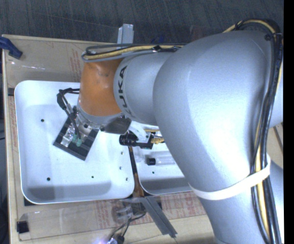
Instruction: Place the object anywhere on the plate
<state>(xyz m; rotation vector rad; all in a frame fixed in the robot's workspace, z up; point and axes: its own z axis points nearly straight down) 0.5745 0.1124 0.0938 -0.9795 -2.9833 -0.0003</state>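
While gripper (76, 136) hangs inside left bin (35, 187), arm (198, 105) above

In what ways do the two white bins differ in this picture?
The left bin shows almost whole, while the arm covers most of the right bin. The end effector hangs over the left bin, not the right bin. Both are shallow and white.

Grey arm (208, 116), orange band (98, 88), yellow-black cables (131, 49).

Fixed overhead camera, slanted, seemingly close above bins (45, 187)
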